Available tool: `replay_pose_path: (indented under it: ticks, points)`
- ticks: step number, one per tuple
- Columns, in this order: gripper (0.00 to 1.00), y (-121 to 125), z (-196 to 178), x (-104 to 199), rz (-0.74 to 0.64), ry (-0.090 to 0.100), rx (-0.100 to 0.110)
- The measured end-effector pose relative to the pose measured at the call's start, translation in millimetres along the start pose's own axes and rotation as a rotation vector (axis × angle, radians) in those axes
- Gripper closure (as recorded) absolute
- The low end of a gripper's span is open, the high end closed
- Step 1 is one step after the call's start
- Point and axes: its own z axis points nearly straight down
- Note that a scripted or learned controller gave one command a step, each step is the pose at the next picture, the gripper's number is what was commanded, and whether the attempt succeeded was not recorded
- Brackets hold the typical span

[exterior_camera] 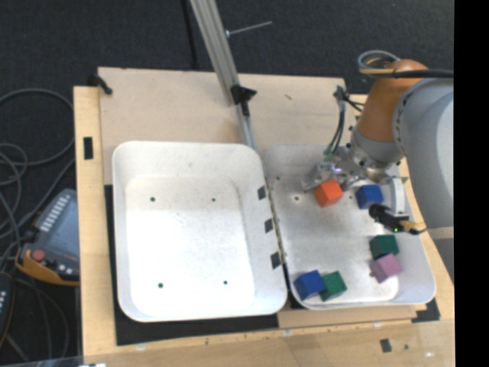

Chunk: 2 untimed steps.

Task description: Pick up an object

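The arm (409, 121) reaches in from the right of the frame, wrist bent down over the right bin (306, 220). Its pincer (333, 180) sits just above the orange block (329, 193); whether it grips cannot be told.

From my screen the table (183, 105) reads as pale, matt wood board, unvarnished. Both bins, the left bin (191, 228) and the right bin (321, 235), look like smooth white plastic with a faint dark speckle. The slanted rail (218, 40) is ribbed, bright metal. The arm (428, 144) has a smooth grey shell with a soft sheen, its orange band (382, 109) semi-gloss. The orange block (329, 193) looks matt, perhaps foam or painted wood; I cannot tell which.
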Motion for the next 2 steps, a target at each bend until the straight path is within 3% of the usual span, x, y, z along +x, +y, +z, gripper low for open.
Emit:
replay_pose_path:
  ticks: [1, 2]
  points:
    - [0.0, -12, 0, 33, 0.001, 0.001, 0.005]
    - [1.0, -11, -11, 31, -0.003, -0.003, 0.003]
